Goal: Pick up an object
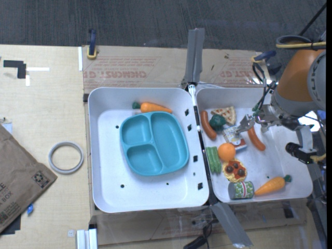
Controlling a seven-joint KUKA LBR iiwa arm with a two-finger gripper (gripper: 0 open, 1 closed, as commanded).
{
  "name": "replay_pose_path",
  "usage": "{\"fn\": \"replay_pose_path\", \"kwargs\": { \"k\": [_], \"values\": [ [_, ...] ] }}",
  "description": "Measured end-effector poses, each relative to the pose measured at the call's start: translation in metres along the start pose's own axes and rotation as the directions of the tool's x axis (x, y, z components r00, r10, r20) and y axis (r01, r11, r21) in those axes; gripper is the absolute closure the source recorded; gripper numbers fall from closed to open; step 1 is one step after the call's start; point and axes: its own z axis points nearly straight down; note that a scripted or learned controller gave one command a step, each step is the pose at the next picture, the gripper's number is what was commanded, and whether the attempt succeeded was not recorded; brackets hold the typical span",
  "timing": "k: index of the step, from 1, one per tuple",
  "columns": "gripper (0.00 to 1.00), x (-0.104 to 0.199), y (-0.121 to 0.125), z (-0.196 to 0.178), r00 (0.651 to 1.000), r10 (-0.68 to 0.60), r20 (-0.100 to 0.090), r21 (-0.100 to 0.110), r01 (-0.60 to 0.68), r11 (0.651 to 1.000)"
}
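The arm [298, 77], grey with its orange band, reaches in from the right and hangs over the right bin [295, 191], its gripper [248, 124] down low among the toy food near the bin's middle. The metal fingers [244, 123] point left toward a small white packet [233, 134], but whether they are apart, together or clamped on anything cannot be told from this angle. Just right of the gripper lies a red sausage [256, 138], tilted; a second sausage [208, 125] rests along the bin's left wall. Up at the back there is a pizza slice [224, 113] with a dark green vegetable piece [217, 121] just in front of it. An orange [226, 152] sits below the packet, a green pea pod [212, 158] beside it against the left wall, and a small round pizza with red toppings [235, 170] just below the orange. At the front edge a green can [241, 189] lies on its side, with a carrot [271, 185] just right of it. Over in the left bin [104, 191], a teal divided plate [154, 142] sits in the centre, and another carrot [153, 107] lies behind it near the back wall. Out on the wooden worktop [41, 113] to the left, a roll of tape [66, 156] lies flat, and a cardboard box [18, 183] pokes in at the corner.
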Motion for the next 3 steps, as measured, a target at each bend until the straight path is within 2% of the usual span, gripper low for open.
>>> {"fn": "replay_pose_path", "kwargs": {
  "k": [1,2,3],
  "values": [
    [1.00,0.000,0.003,-0.011,1.000,0.000,-0.002,-0.007,0.000,1.000],
    [0.00,0.001,0.001,-0.007,1.000,0.000,-0.004,0.001,0.000,1.000],
    [0.00,0.017,0.034,0.005,0.985,0.175,0.000,0.006,-0.175,0.984]
  ]
}}
